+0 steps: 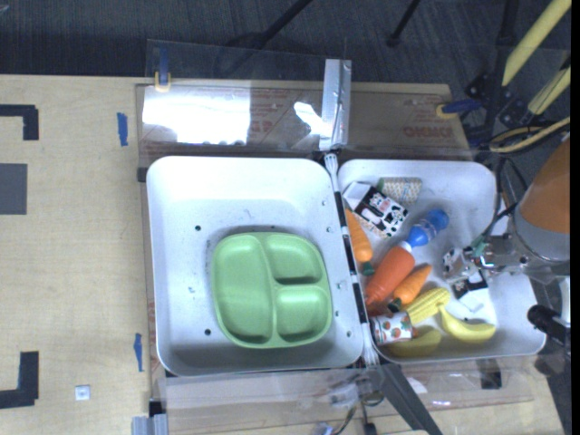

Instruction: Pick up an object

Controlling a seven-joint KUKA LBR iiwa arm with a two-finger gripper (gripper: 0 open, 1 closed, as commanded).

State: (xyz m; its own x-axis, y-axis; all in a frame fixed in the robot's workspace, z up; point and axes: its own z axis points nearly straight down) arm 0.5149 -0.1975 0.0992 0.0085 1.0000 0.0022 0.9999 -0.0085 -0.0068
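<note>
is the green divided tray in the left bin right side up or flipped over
Right side up. The green tray lies flat in the left bin with its three compartments facing up, their raised dividers visible.

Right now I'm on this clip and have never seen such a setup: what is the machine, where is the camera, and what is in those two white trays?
The single camera is fixed above the bench and looks down at a slant. The machine is a robot arm, grey with an orange band, reaching in from the right. Its tool hangs over the right bin; I cannot tell whether it is open, and nothing shows between its tips. The left bin holds a green divided plate. The right bin holds a pile of toy food and small items: two carrots, a banana, a corn cob, a blue bottle and a black-and-white patterned box. The job is to pick up one object.
</note>
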